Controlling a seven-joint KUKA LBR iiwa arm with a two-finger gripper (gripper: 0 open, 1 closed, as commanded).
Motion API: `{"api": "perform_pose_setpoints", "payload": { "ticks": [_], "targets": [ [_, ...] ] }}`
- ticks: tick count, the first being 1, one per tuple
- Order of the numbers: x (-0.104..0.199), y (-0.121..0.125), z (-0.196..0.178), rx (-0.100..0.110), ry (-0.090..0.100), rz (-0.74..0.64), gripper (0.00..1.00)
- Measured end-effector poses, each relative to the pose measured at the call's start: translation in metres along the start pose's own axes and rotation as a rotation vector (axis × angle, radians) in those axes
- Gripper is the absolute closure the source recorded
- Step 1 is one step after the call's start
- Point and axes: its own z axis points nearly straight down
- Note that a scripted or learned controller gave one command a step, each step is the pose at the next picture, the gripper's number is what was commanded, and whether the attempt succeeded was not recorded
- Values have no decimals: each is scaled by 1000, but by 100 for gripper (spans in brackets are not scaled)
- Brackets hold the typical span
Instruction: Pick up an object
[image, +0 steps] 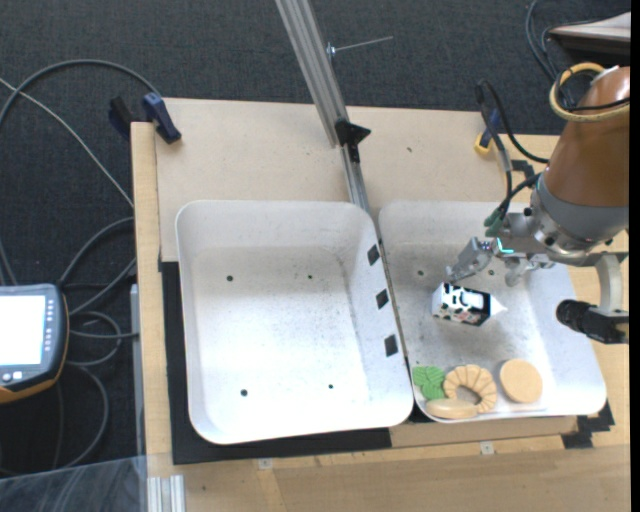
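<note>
Near front rim of right bin (590, 395): green piece (429, 380), pretzel-like ring (470, 388), tan disc (520, 381). Gripper (470, 262) hovered just above black-and-white carton (462, 303) mid-bin; grip state could not be determined.

A small black-and-white carton (463, 304) lies tilted mid-way in the right bin (572, 372). Along the bin's near edge sit a green piece (429, 380), a tan ring-shaped pastry (470, 387) and a round tan biscuit (520, 381).
</note>
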Motion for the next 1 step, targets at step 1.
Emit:
{"api": "perform_pose_setpoints", "payload": {
  "ticks": [1],
  "targets": [
    [0, 1, -2, -6, -1, 0, 0]
  ]
}}
